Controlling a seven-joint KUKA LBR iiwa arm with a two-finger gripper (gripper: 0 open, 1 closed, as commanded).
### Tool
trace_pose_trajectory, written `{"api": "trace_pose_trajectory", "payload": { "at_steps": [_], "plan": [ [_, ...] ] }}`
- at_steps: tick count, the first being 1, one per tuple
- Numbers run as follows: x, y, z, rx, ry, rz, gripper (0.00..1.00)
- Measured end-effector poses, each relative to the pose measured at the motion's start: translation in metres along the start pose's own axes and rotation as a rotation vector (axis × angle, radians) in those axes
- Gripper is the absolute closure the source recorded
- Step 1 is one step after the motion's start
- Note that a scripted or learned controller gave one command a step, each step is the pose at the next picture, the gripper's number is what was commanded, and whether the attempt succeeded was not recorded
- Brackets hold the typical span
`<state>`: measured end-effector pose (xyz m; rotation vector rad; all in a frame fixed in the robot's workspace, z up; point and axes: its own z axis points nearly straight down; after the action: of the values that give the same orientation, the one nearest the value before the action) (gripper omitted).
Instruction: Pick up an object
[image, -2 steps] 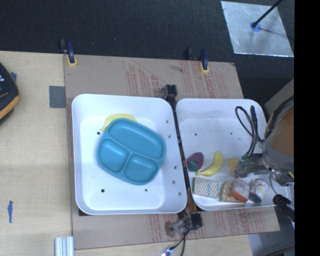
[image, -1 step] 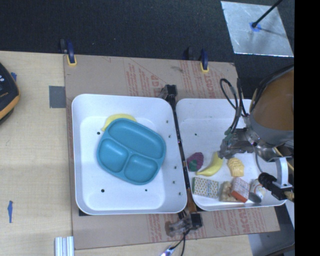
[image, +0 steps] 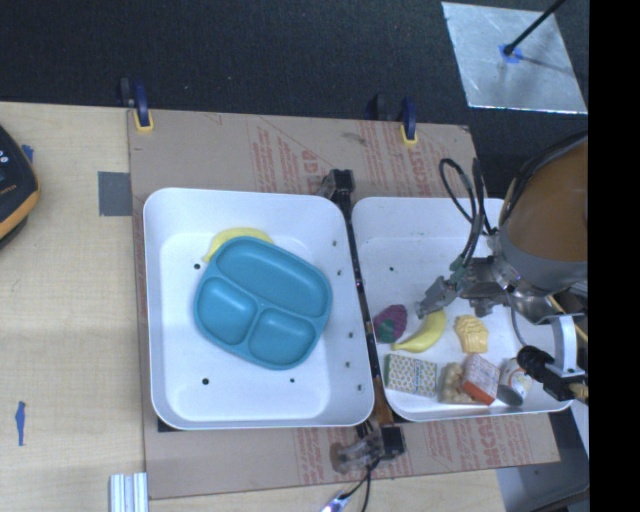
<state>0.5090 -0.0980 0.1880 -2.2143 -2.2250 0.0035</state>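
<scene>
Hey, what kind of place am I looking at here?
Probably a robot lab's grasping test bench: two white bins clamped onto cardboard, a robot arm reaching in, and toy items like a banana to pick.

The arm (image: 545, 225) is a bulky rounded grey body with a broad orange band above the wrist. Black cables (image: 462, 195) loop from it. The gripper (image: 440, 297) is dark grey metal, perhaps with slim angular fingers, though blur hides detail.
</scene>
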Motion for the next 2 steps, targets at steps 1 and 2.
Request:
{"api": "trace_pose_trajectory", "payload": {
  "at_steps": [1, 2],
  "plan": [
    [-0.084, 0.018, 0.064, 0.000, -0.001, 0.002, 0.00],
    [-0.067, 0.147, 0.096, -0.001, 0.000, 0.000, 0.00]
  ]
}}
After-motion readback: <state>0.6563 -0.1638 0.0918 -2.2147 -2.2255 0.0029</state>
